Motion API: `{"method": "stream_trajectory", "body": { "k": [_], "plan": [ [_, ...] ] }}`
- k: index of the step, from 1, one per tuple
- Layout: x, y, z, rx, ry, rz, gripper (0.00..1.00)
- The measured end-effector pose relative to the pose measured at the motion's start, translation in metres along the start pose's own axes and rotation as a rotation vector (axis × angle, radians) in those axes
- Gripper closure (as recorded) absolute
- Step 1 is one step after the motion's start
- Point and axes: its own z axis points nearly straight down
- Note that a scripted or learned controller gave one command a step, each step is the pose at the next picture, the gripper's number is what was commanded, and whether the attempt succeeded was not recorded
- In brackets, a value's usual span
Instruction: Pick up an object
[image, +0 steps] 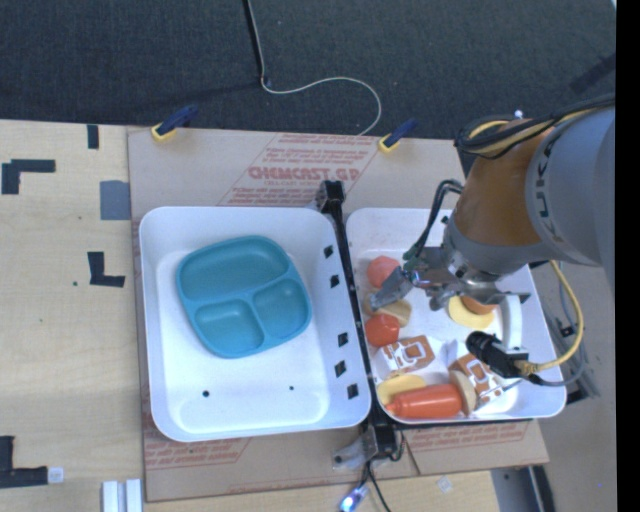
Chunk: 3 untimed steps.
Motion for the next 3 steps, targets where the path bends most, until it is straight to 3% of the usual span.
{"method": "stream_trajectory", "body": {
  "k": [1, 2, 3],
  "plan": [
    [0.037, -0.043, 0.000, 0.008, 0.003, -0.002, 0.00],
    [0.037, -0.041, -0.009, 0.007, 0.003, -0.003, 1.00],
    [0.047, 0.060, 0.000, -0.003, 0.001, -0.005, 1.00]
  ]
}}
